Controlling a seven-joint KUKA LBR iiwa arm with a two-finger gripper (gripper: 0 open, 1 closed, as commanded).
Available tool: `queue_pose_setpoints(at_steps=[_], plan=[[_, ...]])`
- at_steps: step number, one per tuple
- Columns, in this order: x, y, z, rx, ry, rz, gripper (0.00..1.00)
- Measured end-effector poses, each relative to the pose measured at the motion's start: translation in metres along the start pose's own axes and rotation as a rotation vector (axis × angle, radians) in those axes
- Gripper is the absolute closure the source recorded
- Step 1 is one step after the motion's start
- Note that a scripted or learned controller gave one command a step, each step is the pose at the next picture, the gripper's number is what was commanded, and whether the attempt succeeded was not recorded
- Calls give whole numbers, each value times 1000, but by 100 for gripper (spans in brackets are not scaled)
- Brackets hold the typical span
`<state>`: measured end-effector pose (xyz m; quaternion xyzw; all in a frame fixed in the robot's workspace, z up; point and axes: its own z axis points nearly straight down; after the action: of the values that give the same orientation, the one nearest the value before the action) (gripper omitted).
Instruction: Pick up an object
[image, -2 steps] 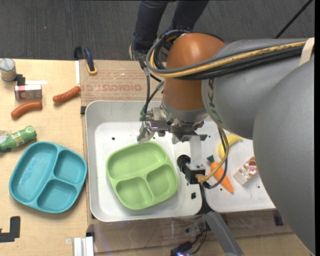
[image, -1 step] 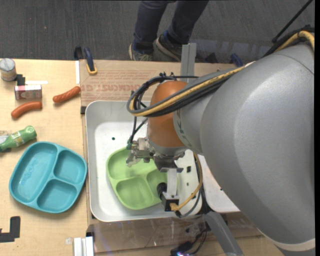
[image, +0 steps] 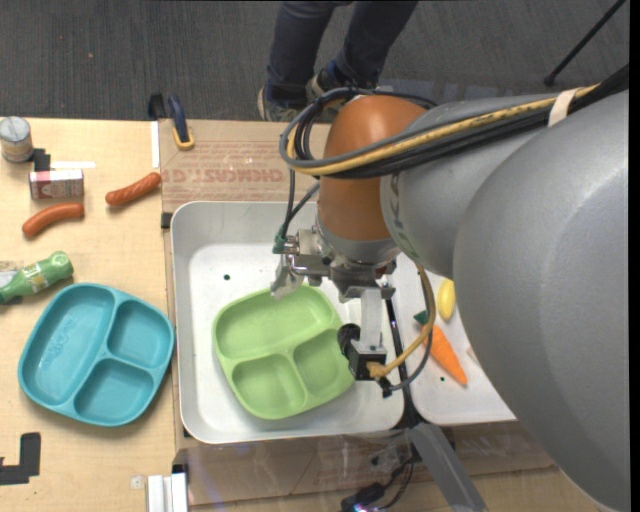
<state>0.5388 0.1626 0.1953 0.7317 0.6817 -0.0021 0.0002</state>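
A KUKA arm's gripper (image: 292, 268) hangs low at the far rim of a green divided tray (image: 280, 355), which lies toward the near edge of the left-hand white bin (image: 200, 260); from this slant it cannot be told whether the gripper is spread or closed. The pick looks to be at the approach step. The next move would likely call for seating squarely on that thin rim before closing, as the carrot (image: 450, 362) and a yellow piece (image: 445, 298) lie apart in the right-hand bin (image: 475, 400).
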Motion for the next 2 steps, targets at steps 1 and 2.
queue_pose_setpoints(at_steps=[1,2], plan=[[-1,0,-8,4,-4,0,100],[-1,0,-8,4,-4,0,0]])
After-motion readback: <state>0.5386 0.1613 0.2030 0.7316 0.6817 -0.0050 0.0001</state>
